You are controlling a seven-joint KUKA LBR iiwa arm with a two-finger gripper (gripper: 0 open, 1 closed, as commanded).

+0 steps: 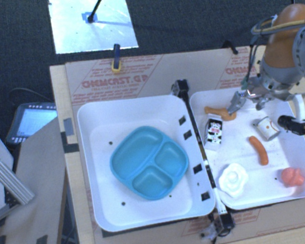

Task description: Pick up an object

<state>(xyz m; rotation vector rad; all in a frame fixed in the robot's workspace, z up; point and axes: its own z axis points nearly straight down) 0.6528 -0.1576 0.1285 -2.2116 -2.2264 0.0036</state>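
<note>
Two bins (92, 172): one blue tray (149, 163) left; six items right; claw (235, 103) state unclear.

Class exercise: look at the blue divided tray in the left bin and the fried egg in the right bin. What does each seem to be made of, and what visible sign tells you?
Blue divided tray: probably moulded plastic, matte; even colour, rounded compartment ridges. Fried egg: likely a plastic or rubber toy; uniform white, smooth raised yolk dome, soft sheen. The egg's material stays uncertain.
</note>
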